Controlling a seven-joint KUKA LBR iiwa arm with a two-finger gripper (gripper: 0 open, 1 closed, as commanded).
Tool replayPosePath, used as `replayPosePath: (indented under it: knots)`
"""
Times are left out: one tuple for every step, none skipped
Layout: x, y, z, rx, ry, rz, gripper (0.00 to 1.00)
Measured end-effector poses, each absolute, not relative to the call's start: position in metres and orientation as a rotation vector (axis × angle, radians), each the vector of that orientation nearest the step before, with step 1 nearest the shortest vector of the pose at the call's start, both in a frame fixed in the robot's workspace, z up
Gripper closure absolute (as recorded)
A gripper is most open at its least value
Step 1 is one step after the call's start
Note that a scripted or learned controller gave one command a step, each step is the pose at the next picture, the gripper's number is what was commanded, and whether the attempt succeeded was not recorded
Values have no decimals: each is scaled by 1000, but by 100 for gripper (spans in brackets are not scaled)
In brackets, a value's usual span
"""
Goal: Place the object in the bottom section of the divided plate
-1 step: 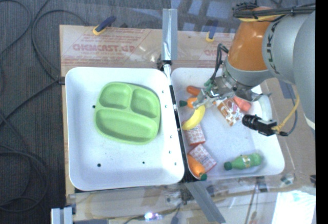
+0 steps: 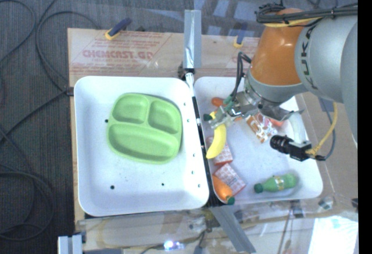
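One arm [image 2: 302, 55] bends over the right bin [image 2: 302, 186], above the banana [image 2: 217, 141].

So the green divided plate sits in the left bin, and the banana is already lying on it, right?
Not quite. The camera view shows the green divided plate in the left bin, but the banana lies in the right bin, beside the gripper.

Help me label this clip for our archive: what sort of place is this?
Likely a robotics lab or test bench: a robot arm reaches over two white bins, toy food such as a banana lies in one, and loose cables trail across the carpet.
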State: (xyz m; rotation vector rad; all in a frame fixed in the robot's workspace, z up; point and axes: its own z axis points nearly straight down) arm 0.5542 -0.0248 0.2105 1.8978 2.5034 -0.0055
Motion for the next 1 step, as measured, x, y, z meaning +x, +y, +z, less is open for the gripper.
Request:
replayPosePath:
  knots:
    - [561,47,214,1680,2656,-5,100]
